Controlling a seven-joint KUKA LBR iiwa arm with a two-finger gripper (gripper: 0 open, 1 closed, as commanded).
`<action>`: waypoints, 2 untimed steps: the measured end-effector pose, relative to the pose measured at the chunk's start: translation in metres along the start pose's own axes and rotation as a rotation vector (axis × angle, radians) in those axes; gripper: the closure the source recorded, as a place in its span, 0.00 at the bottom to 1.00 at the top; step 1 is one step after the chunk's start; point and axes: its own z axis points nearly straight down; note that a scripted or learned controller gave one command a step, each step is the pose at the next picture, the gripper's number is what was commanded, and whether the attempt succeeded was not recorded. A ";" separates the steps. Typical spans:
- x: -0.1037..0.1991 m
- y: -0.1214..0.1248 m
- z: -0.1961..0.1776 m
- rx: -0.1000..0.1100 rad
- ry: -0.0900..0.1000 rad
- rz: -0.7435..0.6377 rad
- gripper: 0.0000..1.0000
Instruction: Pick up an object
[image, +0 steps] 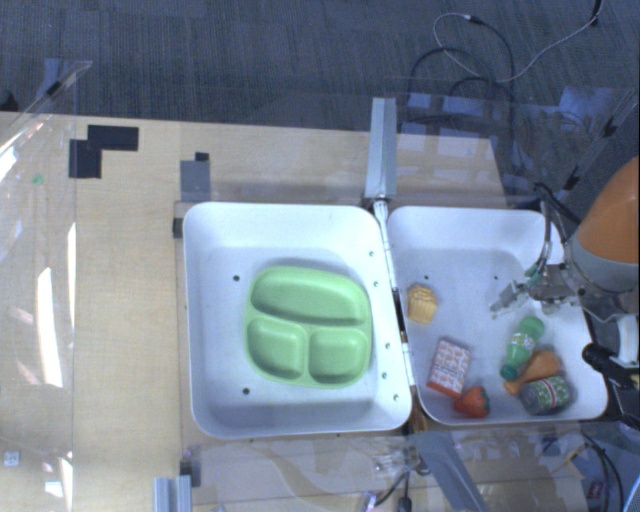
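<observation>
The left bin (200, 300) carries a green divided tray (306, 325) at its centre, evidently the receiving side. The right bin (450, 235) holds the pick candidates near its front edge, including a green bottle (520, 347). The hand (522, 292) hovers just behind that bottle, gripping nothing; whether its fingers are apart cannot be told.

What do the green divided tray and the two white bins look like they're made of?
Green divided tray: likely moulded plastic, matte, with soft rounded compartment edges and uniform colour. Left white bin and right white bin: probably thin formed plastic, slightly glossy, with rounded corners and light sheen on the walls.
</observation>
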 end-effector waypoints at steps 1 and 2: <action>0.003 -0.049 0.019 0.000 0.005 0.046 0.00; 0.002 -0.047 0.008 -0.006 0.001 0.043 1.00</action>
